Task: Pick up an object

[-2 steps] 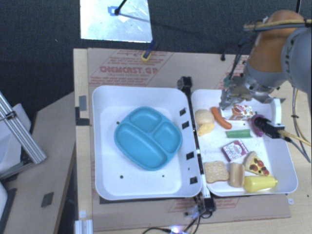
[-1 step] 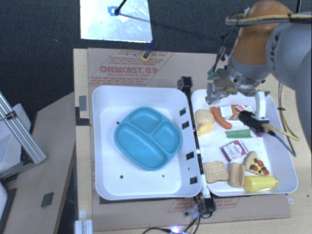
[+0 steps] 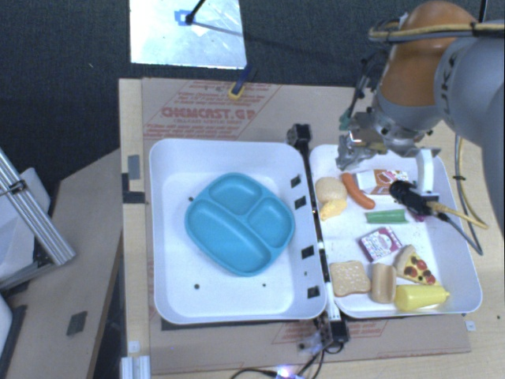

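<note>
My gripper (image 3: 349,155) hangs over the far left corner of the right bin (image 3: 465,279), just above and behind an orange sausage (image 3: 359,190) and a pale bread roll (image 3: 329,188). A yellow piece (image 3: 334,208) lies in front of the roll. Also in this bin are a red and white packet (image 3: 386,181), a green bar (image 3: 385,216), a purple box (image 3: 380,243), a toast slice (image 3: 349,277), a tan bun (image 3: 383,283), a pizza slice (image 3: 415,265) and a yellow fruit (image 3: 420,296). I see nothing held in the gripper.
The left bin (image 3: 170,212) holds a blue divided plate (image 3: 239,223). A black clip strip (image 3: 309,212) runs along the seam between the bins. A shiny metal sheet (image 3: 188,22) lies beyond the bench at the top.
</note>
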Robot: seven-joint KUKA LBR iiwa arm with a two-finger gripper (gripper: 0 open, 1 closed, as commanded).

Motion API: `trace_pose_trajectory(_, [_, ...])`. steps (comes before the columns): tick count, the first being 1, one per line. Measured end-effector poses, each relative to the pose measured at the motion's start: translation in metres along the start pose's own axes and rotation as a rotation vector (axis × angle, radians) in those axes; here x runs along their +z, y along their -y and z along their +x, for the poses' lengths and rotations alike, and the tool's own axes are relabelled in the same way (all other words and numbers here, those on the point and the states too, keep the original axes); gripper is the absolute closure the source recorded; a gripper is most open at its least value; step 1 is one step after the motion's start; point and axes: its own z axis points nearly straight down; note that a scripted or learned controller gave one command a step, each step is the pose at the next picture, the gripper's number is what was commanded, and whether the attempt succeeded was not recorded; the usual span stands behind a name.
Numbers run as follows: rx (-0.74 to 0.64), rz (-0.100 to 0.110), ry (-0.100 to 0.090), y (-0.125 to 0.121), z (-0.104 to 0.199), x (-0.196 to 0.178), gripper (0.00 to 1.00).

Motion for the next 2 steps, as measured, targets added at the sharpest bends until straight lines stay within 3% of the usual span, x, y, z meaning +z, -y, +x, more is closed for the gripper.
trace_pose_trajectory(1, [0.002,0.001,0.001,-0.001,-0.003,0.021,1.00])
trace_pose_trajectory(2, [0.000,0.000,0.000,0.009,0.001,0.005,1.00])
